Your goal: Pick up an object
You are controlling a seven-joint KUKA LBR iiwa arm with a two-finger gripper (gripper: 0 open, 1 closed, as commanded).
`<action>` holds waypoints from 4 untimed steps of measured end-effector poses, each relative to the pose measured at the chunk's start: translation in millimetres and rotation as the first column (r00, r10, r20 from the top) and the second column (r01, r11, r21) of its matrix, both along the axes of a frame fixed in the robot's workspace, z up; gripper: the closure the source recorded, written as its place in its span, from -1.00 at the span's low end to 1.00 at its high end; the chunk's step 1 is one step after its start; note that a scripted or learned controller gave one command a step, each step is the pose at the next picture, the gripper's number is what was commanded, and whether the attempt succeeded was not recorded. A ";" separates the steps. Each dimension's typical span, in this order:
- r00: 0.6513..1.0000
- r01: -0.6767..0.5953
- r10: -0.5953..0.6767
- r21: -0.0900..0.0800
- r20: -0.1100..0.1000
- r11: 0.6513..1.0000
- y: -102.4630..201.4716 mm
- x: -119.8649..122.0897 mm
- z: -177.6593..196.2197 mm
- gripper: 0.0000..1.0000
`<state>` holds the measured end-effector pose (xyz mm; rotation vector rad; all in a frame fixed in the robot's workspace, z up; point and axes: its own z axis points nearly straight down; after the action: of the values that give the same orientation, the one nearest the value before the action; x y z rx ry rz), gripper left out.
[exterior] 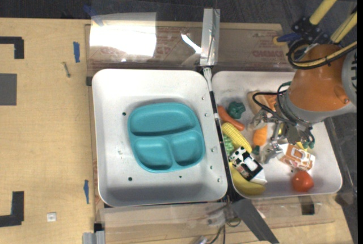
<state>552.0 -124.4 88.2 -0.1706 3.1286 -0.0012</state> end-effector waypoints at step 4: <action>1.000 -0.003 0.003 -0.001 0.011 1.000 2.3 3.3 20.2 -1.00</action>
<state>555.3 -122.1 108.3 -0.1746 3.1176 -0.0033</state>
